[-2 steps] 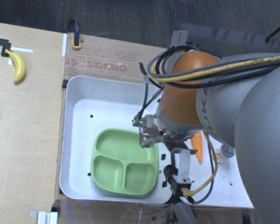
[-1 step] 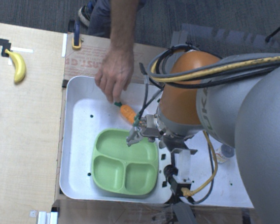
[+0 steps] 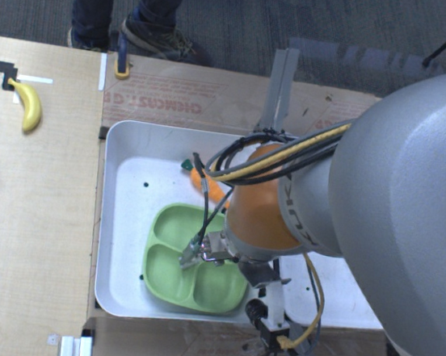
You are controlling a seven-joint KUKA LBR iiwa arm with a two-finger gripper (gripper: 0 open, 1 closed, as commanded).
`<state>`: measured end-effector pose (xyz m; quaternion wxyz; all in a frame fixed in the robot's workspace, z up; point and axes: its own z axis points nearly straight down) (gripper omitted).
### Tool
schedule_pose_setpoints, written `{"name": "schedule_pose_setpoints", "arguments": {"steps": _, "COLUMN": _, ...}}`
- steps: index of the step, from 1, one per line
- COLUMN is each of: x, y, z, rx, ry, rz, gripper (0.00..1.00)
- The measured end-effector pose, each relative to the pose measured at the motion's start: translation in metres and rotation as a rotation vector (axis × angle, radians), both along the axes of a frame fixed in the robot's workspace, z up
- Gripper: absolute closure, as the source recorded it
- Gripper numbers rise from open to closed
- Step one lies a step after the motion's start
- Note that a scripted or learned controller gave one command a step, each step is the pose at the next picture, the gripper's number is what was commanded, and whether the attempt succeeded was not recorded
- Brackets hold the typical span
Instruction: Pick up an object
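White plastic bin [image 3: 111, 223] sits on the bench, holding a light green divided plate [image 3: 167, 259] and, just behind it, an orange object [image 3: 200, 180] with a green tip, mostly hidden by the arm. From here the plate lies flat, its long axis running from the bin's back wall toward the near rim, compartments facing up. Hanging over the plate's right half, the gripper [image 3: 195, 255] looks to touch it near the middle divider; whether it is grasping anything I cannot tell. A banana [image 3: 29, 105] lies on the wooden table, well apart.
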<state>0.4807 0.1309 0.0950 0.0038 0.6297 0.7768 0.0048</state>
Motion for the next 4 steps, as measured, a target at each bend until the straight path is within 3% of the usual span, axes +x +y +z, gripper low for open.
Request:
{"name": "schedule_pose_setpoints", "arguments": {"steps": 1, "x": 0.099, "y": -0.052, "z": 0.097, "rx": -0.004, "ry": 0.013, "rz": -0.089, "gripper": 0.00}}
{"name": "schedule_pose_setpoints", "arguments": {"steps": 2, "x": 0.078, "y": -0.010, "z": -0.001, "rx": -0.005, "ry": 0.005, "rz": 0.005, "gripper": 0.00}}
{"name": "schedule_pose_setpoints", "arguments": {"steps": 3, "x": 0.158, "y": -0.016, "z": -0.003, "rx": -0.004, "ry": 0.013, "rz": -0.056, "gripper": 0.00}}
{"name": "schedule_pose_setpoints", "arguments": {"steps": 4, "x": 0.156, "y": -0.018, "z": 0.009, "rx": -0.008, "ry": 0.027, "rz": -0.053, "gripper": 1.00}}
